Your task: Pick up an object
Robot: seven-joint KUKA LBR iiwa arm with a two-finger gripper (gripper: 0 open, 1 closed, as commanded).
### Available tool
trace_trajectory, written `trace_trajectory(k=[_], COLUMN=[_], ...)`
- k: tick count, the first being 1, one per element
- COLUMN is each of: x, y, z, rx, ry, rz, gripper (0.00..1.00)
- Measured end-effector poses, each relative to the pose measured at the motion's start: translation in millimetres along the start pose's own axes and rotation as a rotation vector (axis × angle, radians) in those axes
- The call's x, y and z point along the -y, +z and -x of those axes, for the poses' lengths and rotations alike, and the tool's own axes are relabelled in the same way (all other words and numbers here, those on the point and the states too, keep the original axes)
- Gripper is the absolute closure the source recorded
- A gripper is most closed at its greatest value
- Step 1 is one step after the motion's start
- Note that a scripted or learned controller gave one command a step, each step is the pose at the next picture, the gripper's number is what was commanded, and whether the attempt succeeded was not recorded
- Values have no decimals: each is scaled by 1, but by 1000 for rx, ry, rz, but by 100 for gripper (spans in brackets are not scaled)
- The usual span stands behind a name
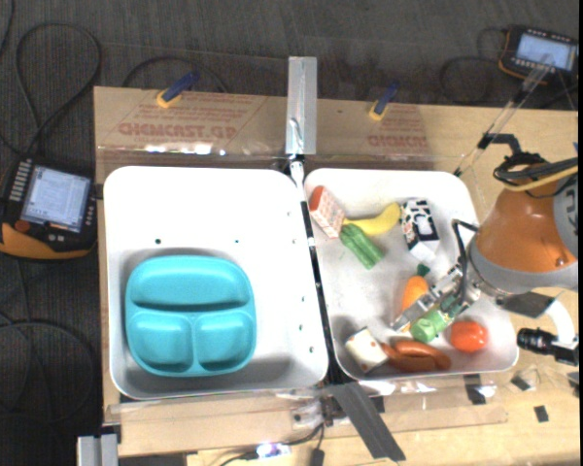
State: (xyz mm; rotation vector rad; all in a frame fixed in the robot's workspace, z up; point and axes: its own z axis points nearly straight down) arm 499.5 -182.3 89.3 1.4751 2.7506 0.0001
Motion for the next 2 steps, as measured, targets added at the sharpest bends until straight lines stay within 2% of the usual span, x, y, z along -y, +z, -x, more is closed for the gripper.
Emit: trace_trajectory(k=[1,2], x=[-2,-68], y=[-8,-121], z=[-1,-8], rx=[-7,-19], ry=[0,250], rz=[2,-17], gripper=[100,100])
